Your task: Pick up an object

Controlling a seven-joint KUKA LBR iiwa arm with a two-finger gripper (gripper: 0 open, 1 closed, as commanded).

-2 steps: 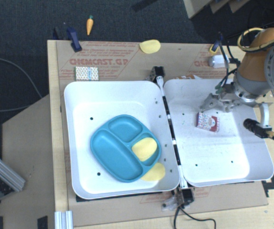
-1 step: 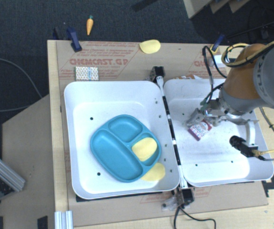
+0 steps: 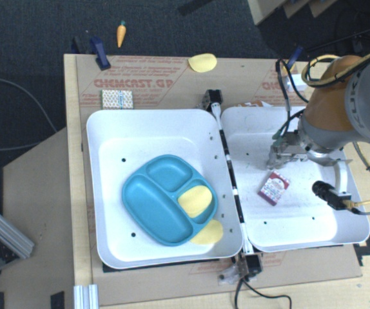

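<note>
A small red and white packet (image 3: 274,188) lies flat in the right bin (image 3: 294,234), near its middle. My gripper (image 3: 282,156) hangs just above and behind the packet, a little apart from it, with nothing seen between its parts. The grey arm with its orange band (image 3: 330,105) reaches in from the right. In the left bin (image 3: 107,140) sits a blue divided plate (image 3: 153,201) with a yellow piece (image 3: 196,199) in one compartment. A second yellow piece (image 3: 208,234) lies against the plate's near edge.
On the bench behind the bins lie a yellow lump (image 3: 202,62), a patterned square packet (image 3: 117,98) and a blue clip (image 3: 99,53). A black clamp (image 3: 213,98) sits at the top of the ridge between the bins. A small orange carrot (image 3: 121,34) rests on the floor.
</note>
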